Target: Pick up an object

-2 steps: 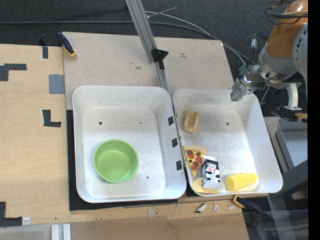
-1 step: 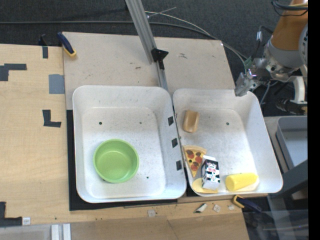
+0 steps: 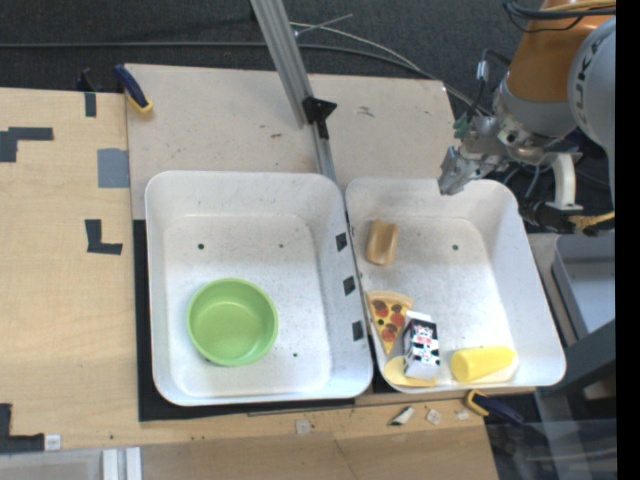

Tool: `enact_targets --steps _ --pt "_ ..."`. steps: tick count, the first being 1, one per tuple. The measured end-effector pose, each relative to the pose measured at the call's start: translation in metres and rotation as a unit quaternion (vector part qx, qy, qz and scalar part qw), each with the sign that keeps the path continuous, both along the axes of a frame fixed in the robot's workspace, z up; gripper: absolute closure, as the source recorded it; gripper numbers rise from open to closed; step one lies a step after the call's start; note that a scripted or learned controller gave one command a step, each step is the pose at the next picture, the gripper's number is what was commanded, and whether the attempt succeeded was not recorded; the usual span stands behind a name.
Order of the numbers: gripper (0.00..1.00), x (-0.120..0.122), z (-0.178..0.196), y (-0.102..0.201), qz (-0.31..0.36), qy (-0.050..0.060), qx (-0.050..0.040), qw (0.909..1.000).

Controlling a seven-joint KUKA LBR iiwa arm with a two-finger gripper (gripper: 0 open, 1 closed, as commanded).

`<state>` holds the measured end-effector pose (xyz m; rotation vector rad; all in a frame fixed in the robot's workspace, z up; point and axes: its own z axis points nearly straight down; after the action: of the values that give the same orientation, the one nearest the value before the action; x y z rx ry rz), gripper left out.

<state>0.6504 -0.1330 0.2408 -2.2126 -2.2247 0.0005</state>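
Observation:
My gripper (image 3: 452, 181) hangs over the far rim of the right bin (image 3: 520, 230), with nothing visible between its fingers. In that bin a tan bread roll (image 3: 381, 242) lies near the left wall. A pizza slice (image 3: 389, 316), a small black-and-white carton (image 3: 421, 344) and a yellow block (image 3: 483, 362) sit along the near edge, with a pale yellow piece (image 3: 398, 371) under the carton. A green bowl (image 3: 233, 321) rests in the left bin (image 3: 165, 268) at its near left.
A slanted metal pole (image 3: 290, 63) rises behind the bins and meets the wall between them. A blue and yellow clamp (image 3: 133, 89) lies at the board's far left corner. Small scraps (image 3: 416, 414) lie on the bench in front of the right bin.

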Motion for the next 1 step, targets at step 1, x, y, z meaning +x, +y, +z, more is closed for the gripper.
enact_targets --steps 1 --pt "1.0 0.0004 0.0009 0.0466 0.0 0.001 0.0001 1.0"
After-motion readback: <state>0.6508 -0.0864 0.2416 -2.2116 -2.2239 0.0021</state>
